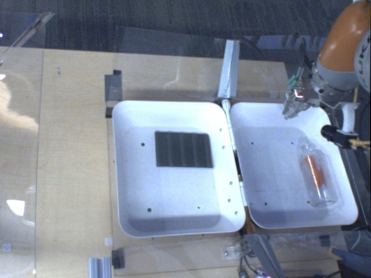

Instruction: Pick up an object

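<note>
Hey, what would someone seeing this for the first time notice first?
Probably the dark ribbed rectangular pad lying flat in the middle of the left bin. Next, the clear bottle with something orange inside, lying near the right bin's right side. The arm's orange band stands out at upper right, above the hand over that bin's far edge.

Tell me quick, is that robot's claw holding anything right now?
Gripper: over the far edge of the right bin, nothing visible in it; the clear bottle lies apart. Open or shut: cannot be told.

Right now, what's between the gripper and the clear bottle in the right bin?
Bare white floor of the right bin separates the gripper from the clear bottle in the camera view.
</note>
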Controlling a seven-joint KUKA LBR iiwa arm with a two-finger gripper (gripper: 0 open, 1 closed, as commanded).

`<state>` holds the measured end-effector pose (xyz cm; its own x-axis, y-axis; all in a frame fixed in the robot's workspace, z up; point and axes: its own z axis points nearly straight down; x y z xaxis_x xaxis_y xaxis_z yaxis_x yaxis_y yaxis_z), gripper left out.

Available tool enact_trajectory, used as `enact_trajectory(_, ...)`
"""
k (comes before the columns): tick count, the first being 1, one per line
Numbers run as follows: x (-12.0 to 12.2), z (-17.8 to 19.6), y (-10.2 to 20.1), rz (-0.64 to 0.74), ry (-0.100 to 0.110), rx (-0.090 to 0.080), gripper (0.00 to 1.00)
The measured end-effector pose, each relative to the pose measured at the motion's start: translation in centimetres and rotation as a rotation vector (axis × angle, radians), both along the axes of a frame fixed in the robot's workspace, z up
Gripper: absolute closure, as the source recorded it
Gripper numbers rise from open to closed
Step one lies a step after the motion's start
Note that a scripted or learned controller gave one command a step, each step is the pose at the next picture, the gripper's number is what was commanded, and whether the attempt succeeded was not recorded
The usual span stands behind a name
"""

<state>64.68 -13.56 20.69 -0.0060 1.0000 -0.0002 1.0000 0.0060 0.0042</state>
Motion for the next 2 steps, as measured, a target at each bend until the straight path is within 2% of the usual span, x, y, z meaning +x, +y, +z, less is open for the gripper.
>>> enact_trajectory(1,-5.5,-3.4,-3.3,0.021,0.000,-0.001,0.00)
enact_trajectory(2,-10.2,-0.2,-6.0,0.178,-0.002,-0.002,0.00)
